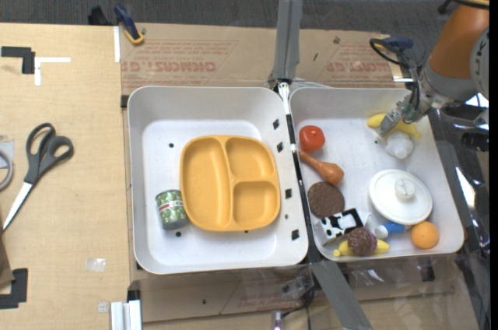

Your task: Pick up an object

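Observation:
My gripper [402, 115] hangs low over the back right corner of the right bin [354, 112], right at a yellow banana-like toy [383, 121]. A small white object [400, 149] lies just in front of it. The gripper tip overlaps the yellow toy, and I cannot see whether anything is held. Further forward in the same bin lie a red tomato [312, 137], an orange carrot-like piece [324, 168], a brown round cookie [325, 198], a white lidded bowl [400, 196] and an orange ball [425, 235].
At the right bin's front sit a black-and-white cow-patterned toy [340, 224], a dark purple ball [362, 241] on a yellow piece, and a blue item [393, 228]. The left bin [148, 165] holds a yellow divided plate [231, 182] and a green can [170, 209]. Scissors [37, 158] lie on the bench at left.

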Motion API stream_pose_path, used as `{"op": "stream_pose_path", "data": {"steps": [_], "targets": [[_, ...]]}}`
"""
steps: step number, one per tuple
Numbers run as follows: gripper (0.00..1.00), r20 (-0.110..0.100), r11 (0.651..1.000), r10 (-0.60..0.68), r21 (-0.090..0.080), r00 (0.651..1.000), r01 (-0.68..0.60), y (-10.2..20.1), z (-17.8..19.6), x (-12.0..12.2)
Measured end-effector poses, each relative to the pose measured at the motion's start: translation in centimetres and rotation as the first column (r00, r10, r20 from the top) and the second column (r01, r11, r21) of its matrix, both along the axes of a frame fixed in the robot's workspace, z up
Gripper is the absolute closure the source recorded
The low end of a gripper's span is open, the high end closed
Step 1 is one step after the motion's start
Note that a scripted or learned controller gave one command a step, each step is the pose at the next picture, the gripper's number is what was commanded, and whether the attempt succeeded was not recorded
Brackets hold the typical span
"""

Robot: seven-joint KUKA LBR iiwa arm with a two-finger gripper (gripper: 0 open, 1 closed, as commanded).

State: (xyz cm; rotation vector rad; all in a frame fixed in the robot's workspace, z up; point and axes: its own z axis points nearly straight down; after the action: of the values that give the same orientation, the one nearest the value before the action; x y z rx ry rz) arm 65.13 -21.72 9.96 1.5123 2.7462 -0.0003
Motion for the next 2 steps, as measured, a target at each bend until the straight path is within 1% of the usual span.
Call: {"op": "stream_pose_path", "data": {"steps": [1,2], "targets": [[1.0,-0.001,0.994,-0.109,0.001,0.994,0.109,3.8,13.5,0.9],[1.0,-0.004,0.96,-0.279,0.001,0.96,0.279,5.8,19.1,0.8]]}}
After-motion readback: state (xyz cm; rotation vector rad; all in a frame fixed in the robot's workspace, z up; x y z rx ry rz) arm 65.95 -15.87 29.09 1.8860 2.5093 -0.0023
